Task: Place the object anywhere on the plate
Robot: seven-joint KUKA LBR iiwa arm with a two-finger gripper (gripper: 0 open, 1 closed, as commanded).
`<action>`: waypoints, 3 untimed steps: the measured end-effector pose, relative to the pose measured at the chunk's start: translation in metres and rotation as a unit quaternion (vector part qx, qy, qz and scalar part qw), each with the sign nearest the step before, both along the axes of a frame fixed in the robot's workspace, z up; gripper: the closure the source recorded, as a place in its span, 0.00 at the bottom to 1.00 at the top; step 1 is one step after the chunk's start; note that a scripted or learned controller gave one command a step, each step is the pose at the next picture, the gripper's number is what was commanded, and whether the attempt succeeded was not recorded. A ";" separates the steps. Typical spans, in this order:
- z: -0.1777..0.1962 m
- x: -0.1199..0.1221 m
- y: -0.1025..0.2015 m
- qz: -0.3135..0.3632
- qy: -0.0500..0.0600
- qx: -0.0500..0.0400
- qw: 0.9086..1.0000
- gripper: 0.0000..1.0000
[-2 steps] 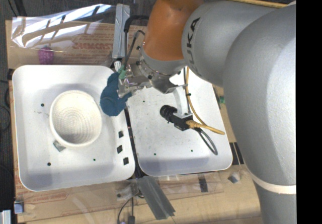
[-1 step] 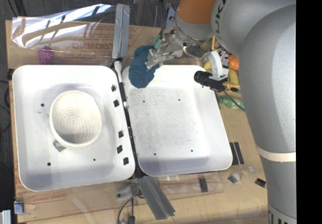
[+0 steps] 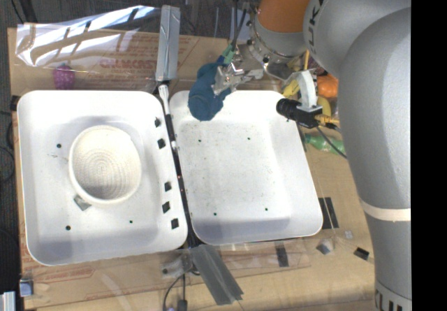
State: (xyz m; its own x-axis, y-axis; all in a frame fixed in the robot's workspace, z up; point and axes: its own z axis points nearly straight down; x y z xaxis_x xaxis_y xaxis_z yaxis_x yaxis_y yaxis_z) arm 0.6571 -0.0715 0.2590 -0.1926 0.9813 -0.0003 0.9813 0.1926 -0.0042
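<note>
A dark blue, soft-looking object hangs over the far left corner of the right bin. My gripper reaches down onto its upper right side, and its metal fingers are closed on the blue material. The round white plate lies in the middle of the left bin, well to the left of the gripper and nearer the camera. Nothing rests on the plate.
A small grey piece lies at the plate's near edge. A grey bar and black clips mark the divide between bins. Yellow, orange and green items crowd the right bin's far right rim. A purple thing sits behind the left bin.
</note>
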 end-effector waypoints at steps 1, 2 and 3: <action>-0.024 -0.001 0.060 0.007 0.002 0.000 1.000 1.00; -0.020 -0.042 0.125 0.042 0.002 0.000 0.999 1.00; -0.063 -0.001 0.090 0.034 0.002 0.000 0.999 1.00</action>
State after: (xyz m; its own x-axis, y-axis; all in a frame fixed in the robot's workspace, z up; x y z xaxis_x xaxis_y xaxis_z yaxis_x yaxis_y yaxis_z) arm 0.6560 0.0182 0.1956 -0.2587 0.9660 -0.0001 0.9659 0.2587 -0.0075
